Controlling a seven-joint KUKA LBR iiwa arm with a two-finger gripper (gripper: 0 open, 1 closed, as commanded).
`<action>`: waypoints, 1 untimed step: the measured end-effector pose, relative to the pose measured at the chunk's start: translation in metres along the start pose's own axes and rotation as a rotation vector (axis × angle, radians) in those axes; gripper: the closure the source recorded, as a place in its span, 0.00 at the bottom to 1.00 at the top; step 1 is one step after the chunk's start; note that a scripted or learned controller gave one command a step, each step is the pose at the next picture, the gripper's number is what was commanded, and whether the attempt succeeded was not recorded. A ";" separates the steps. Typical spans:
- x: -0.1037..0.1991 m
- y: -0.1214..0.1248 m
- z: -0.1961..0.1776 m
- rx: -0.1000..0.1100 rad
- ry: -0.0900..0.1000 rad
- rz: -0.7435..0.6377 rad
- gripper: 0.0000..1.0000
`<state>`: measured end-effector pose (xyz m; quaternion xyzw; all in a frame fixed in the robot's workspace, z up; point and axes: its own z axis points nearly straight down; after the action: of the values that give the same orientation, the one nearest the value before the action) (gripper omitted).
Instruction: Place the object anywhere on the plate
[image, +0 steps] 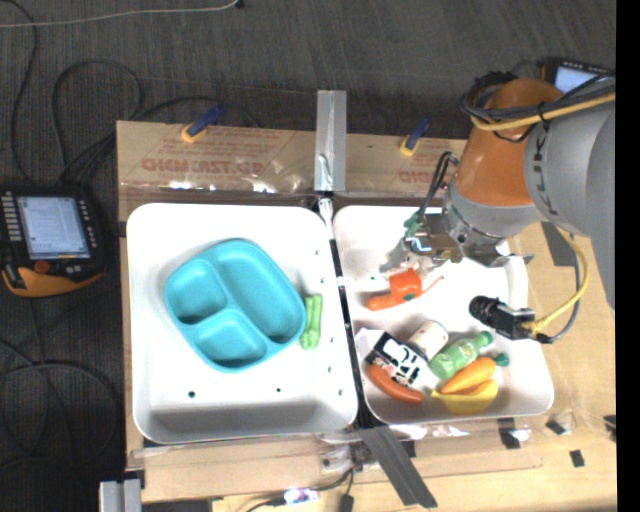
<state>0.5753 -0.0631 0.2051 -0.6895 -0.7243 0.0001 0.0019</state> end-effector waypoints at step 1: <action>0.058 -0.017 0.023 0.001 -0.002 -0.235 1.00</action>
<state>0.5553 -0.0061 0.1824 -0.5999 -0.8000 0.0011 0.0016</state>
